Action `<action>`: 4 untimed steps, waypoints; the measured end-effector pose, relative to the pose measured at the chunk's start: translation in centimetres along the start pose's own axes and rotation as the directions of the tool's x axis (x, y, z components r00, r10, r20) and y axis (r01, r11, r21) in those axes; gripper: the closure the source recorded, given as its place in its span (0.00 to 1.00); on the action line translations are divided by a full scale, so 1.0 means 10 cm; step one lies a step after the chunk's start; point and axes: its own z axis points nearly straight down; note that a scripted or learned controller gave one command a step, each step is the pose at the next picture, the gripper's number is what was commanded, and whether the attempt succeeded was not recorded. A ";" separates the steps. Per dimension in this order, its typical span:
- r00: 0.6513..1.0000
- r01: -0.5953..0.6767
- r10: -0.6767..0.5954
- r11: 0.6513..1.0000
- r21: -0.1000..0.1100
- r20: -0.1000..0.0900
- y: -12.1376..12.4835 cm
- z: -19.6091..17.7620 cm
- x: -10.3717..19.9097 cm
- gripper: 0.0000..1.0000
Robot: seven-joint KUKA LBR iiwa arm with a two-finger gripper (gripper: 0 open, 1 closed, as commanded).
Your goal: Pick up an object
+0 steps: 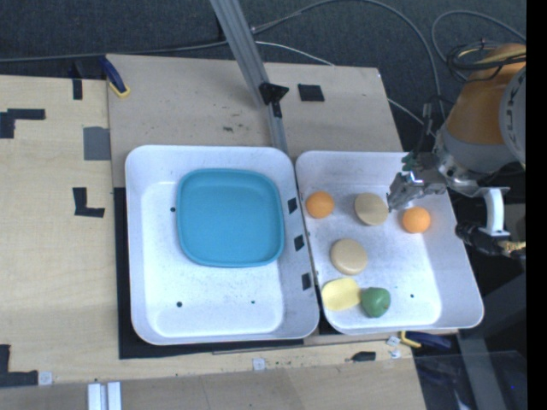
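My claw [403, 193] hangs in the right bin [444, 301], between a tan ball [371, 208] and an orange ball [415, 220]. I cannot tell how wide it is open, and I see nothing in it. I think I should line up over the orange ball, go straight down, then squeeze slowly.

my arm [491, 114] here is grey with a fat orange band above the wrist, a metal gripper [403, 193], and black cables looping behind it.
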 end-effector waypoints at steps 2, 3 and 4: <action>1.000 0.003 -0.003 1.000 0.004 -0.002 0.01 -0.46 0.46 1.00; 1.000 0.004 -0.004 1.000 0.004 -0.002 0.05 -0.52 1.04 1.00; 1.000 0.004 -0.004 1.000 0.005 -0.002 0.14 -0.40 1.52 1.00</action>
